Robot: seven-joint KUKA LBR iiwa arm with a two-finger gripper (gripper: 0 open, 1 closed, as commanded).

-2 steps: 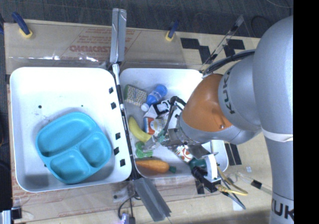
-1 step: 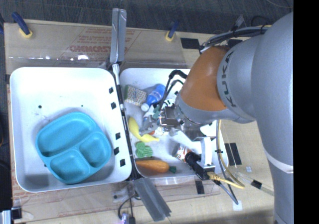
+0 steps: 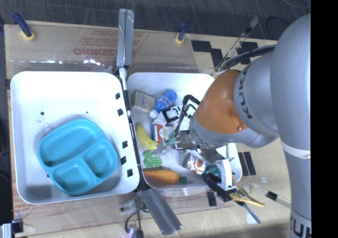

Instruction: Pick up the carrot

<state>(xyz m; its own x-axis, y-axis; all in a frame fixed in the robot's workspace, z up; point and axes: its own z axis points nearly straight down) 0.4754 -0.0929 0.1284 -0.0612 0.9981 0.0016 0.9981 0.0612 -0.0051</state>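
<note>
The carrot (image 3: 162,177), orange with a small green end on its right, lies flat along the front wall of the right bin (image 3: 206,79). My gripper (image 3: 176,140) hangs low over the middle of that bin, among the clutter, a short way above and behind the carrot and not touching it. The orange wrist band (image 3: 222,110) and the grey arm cover the bin's right half and whatever lies under them.
Around the gripper lie a yellow banana (image 3: 143,136), a green piece (image 3: 151,161), a blue bottle (image 3: 167,99), a speckled green block (image 3: 141,100) and a red-and-white can (image 3: 197,165). The left bin (image 3: 26,126) holds a blue divided plate (image 3: 78,156).
</note>
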